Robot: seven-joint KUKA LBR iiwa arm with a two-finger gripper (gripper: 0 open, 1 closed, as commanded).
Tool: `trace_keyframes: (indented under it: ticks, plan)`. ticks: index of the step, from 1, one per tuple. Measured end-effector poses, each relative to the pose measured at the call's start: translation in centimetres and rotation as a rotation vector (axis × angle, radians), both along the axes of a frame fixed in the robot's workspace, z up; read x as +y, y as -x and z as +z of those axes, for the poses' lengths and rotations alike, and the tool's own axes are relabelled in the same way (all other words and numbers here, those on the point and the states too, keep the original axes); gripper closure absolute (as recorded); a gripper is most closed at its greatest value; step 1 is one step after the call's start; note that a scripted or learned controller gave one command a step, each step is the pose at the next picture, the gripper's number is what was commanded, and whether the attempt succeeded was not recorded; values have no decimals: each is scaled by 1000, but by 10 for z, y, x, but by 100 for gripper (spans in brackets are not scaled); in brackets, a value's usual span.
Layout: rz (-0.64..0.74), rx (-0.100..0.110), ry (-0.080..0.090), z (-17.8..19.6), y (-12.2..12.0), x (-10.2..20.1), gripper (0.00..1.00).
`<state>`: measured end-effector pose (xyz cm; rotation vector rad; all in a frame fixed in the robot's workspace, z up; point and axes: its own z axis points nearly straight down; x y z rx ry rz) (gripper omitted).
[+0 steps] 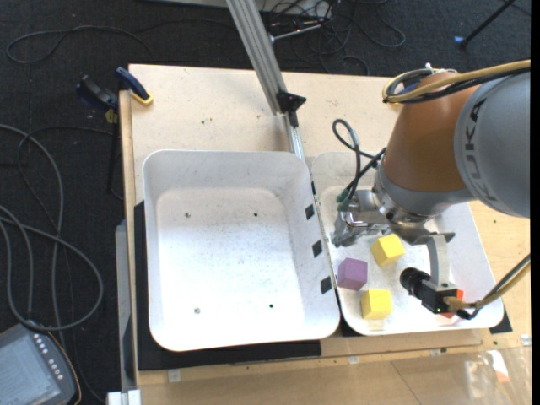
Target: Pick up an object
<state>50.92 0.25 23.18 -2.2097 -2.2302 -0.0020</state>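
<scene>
Over the right bin [485,251], the hand [348,226] hangs beside a purple cube [352,272] and two yellow cubes [388,249]; its grip cannot be told.

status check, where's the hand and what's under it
Hand low over the right bin, at its left wall. Two yellow blocks and a purple block loose on the bin floor, none held. Nothing blocking them.

The KUKA arm [472,142] is showing a smooth grey shell with dark lettering and a broad orange band [426,142] above the wrist. Black cables [359,154] are looping beside silver metal gripper hardware [359,218], and a small black-and-red fitting [430,292] is hanging below.
</scene>
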Motion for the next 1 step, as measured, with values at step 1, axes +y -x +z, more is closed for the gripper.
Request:
trace_keyframes:
  ticks: [1]
  plan:
    - [-1, 1, 1, -4, 2, 48, 100]
